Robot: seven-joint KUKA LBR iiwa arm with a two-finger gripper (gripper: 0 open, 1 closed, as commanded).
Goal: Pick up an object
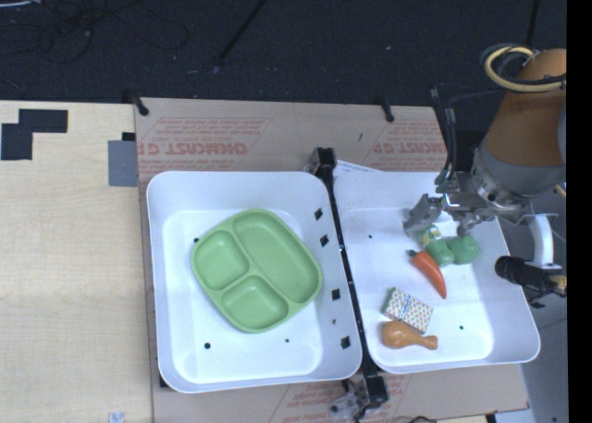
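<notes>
My gripper (pixel 442 225) hangs over the upper part of the right bin (pixel 518 342), open, its two grey fingers spread apart. Just below it lies a toy carrot (pixel 430 271), orange-red, with its green leafy top (pixel 454 250) right under the fingertips. I see nothing held between the fingers. Nearer the front of the same bin are a small patterned box (pixel 408 309) and a tan toy drumstick (pixel 407 336). The arm's orange band (pixel 523 120) rises at the right.
The left bin (pixel 171 319) holds a green divided plate (pixel 256 269). A black divider (pixel 335 255) runs between the bins. Brown cardboard (pixel 240 139) lies under both, with light wooden bench to the left.
</notes>
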